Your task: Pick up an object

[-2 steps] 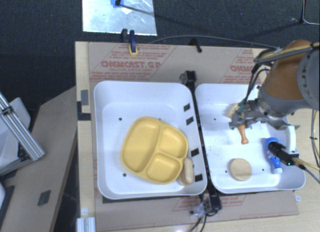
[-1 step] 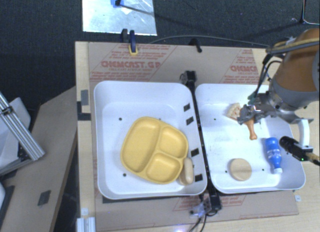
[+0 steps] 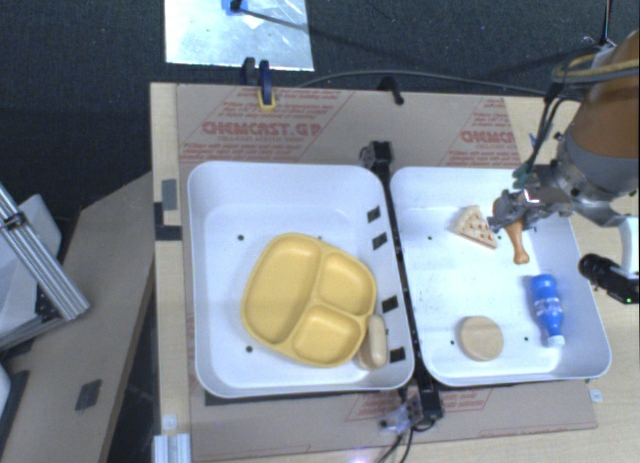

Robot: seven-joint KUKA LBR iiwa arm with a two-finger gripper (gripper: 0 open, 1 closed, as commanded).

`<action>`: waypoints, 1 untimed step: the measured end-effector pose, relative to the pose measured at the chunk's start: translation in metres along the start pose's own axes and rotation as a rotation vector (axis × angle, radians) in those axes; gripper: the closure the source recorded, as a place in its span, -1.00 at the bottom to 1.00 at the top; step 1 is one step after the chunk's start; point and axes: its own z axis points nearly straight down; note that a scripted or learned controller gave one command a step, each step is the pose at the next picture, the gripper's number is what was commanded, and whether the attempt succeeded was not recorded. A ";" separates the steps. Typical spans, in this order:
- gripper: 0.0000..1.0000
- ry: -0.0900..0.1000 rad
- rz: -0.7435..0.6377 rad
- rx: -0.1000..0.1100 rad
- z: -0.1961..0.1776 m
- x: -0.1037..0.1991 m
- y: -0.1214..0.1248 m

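Observation:
My gripper hovers low over the far part of the right bin, coming in from the right. Just left of it lies a tan wedge with red specks, like a pizza slice. A thin orange stick-shaped item lies directly below the gripper, its upper end hidden under it. A blue bottle lies near the bin's right wall and a round tan disc sits at the near side. I see nothing held.
The left bin holds a yellow divided plate with a beige roll-shaped item leaning at its near right corner. A black divider with clips runs between the bins. Cables cross the dark floor behind the bench.

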 end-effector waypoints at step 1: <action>1.00 0.003 -0.004 0.006 0.013 0.055 -0.010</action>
